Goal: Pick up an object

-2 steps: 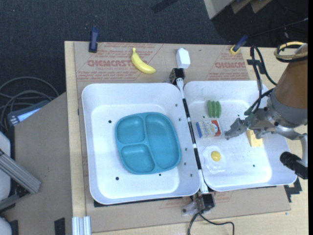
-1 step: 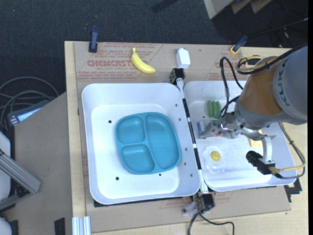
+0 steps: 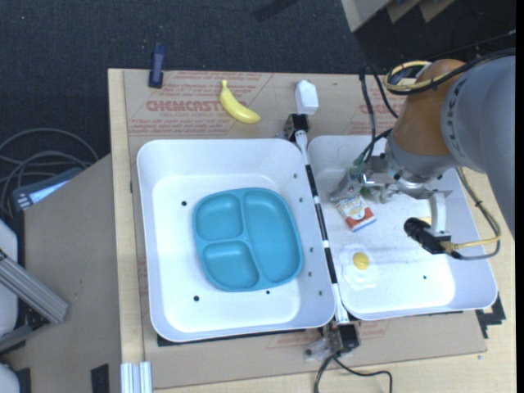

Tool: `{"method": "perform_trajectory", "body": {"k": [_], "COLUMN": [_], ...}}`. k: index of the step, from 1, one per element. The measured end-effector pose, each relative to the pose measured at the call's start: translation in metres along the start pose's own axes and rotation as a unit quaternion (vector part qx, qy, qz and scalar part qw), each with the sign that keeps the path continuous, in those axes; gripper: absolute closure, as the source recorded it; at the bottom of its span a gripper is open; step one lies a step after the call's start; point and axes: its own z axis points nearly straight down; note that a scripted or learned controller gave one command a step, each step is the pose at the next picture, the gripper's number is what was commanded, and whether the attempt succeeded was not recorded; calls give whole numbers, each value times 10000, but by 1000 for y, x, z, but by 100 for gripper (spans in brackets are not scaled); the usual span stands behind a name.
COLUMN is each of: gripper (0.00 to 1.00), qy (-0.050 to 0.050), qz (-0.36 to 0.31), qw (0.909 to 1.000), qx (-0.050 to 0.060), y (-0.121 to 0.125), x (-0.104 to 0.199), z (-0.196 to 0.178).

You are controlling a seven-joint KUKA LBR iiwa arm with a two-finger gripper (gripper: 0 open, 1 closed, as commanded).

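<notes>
While the arm reaches in over the right bin, its claw sits low near that bin's left wall, toward the far corner; whether it is apart or together I cannot tell; a small red and white carton lies on the bin floor just beside and below the claw, with nothing clearly around it; a fried egg toy lies nearer the front edge; the left bin carries a blue divided plate at its middle; a banana lies on the board beyond the bins.
</notes>
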Motion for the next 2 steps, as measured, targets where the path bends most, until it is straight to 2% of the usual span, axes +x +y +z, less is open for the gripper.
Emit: {"method": "perform_trajectory", "body": {"k": [1,2], "gripper": [0,0], "qy": [-1,0], "qz": [-5,6], "qw": [10000,10000], "qx": [28,33], "y": [60,31], "x": [-1,1], "z": [3,3]}}
